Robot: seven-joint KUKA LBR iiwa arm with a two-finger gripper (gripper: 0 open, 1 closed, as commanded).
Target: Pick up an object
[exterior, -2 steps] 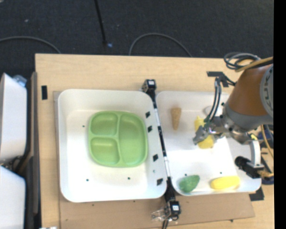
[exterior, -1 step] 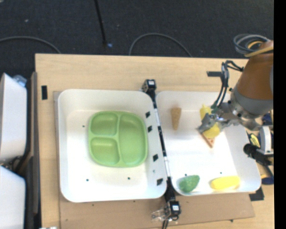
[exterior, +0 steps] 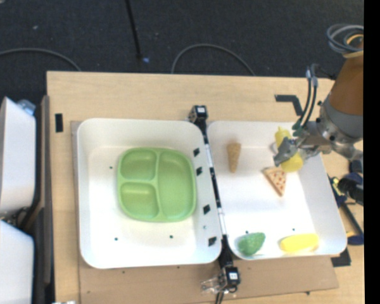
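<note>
We see the end effector (exterior: 287, 149) at the right of the frame, over the upper right of the right bin (exterior: 253, 195). A yellow object (exterior: 290, 162) sits right at its tip, partly covered; we can't tell if it's clamped or whether the end effector is apart or together. Just below lies a pizza slice toy (exterior: 276, 180). A cone (exterior: 233, 155) sits upper left in that bin, a green item (exterior: 251, 243) and yellow block (exterior: 298, 243) along its lower edge. The left bin (exterior: 95, 233) holds a green divided plate (exterior: 156, 183).
</note>
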